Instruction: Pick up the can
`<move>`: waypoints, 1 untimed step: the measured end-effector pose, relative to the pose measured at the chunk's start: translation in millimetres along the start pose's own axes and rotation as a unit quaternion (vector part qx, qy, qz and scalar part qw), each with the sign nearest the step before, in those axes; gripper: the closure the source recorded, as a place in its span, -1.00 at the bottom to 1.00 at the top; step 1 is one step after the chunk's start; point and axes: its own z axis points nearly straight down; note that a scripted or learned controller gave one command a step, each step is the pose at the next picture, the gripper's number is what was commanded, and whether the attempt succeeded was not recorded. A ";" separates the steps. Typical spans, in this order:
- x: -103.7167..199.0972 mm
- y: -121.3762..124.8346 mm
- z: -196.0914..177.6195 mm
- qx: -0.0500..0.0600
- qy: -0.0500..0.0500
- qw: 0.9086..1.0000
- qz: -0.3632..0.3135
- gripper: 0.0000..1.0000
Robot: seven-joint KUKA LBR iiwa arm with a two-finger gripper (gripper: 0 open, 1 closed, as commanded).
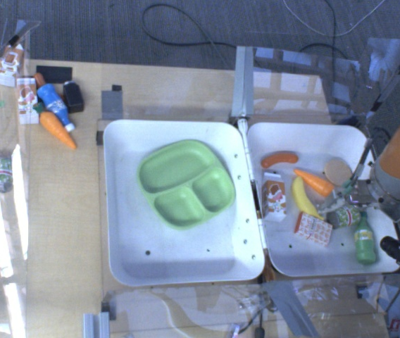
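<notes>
Pincer (342,204) beside can (344,217) — carton (275,196) print unreadable

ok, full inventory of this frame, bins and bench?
divided plate: 1, green, left bin
sausage: 1, red-brown, right bin, top
carrot: 1, orange, right bin
banana: 1, yellow, right bin, middle
milk carton: 1, white and red, right bin, left side
snack box: 1, red and white, right bin, bottom
bottle: 1, green, right bin, bottom right
can: 1, dark, right bin, by the claw
bench carrot: 1, orange, bench, far left
blue bottle: 1, bench, far left
claw: 1, metal, over right bin
</notes>
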 end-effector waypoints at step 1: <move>-0.2 -30.1 -0.7 0.000 0.000 1.000 0.011 -1.00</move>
